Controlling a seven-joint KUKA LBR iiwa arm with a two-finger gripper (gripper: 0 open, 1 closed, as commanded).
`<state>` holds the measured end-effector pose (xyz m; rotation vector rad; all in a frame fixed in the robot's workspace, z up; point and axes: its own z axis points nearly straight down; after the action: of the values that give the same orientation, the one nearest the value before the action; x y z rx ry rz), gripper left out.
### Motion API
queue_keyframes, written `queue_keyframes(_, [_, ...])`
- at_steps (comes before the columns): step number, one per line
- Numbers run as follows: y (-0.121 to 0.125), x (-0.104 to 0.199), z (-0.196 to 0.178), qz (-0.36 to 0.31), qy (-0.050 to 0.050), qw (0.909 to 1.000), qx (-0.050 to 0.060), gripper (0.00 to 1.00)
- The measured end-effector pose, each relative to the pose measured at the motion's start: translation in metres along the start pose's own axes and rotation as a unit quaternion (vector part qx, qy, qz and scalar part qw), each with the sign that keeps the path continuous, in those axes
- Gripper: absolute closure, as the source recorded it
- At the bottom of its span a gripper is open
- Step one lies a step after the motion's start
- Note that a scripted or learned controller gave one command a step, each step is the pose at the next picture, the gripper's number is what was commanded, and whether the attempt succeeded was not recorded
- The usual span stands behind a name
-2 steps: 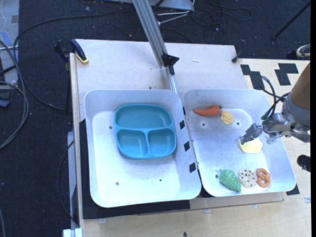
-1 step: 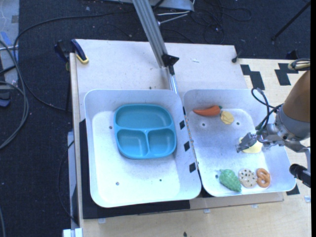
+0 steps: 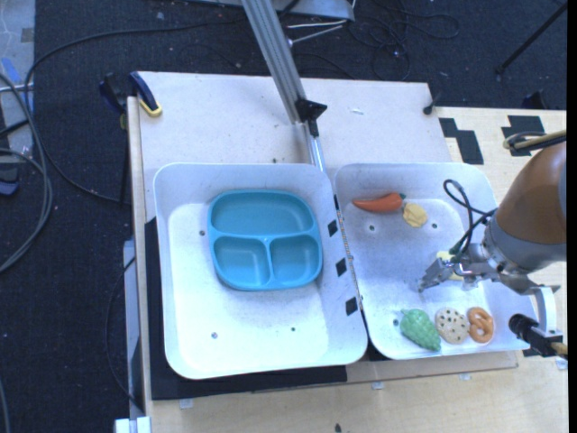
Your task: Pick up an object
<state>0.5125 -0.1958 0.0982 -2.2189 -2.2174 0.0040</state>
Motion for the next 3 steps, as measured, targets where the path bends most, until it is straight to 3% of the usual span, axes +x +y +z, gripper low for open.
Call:
queue_keyframes(1, [0.002, -0.001, -0.013, 0.001, -0.001, 1.0000, -0.003, 1.00])
queue_keyframes(3, [0.001, -0.003, -0.130, -0.002, -0.002, 1.0000, -0.006, 1.00])
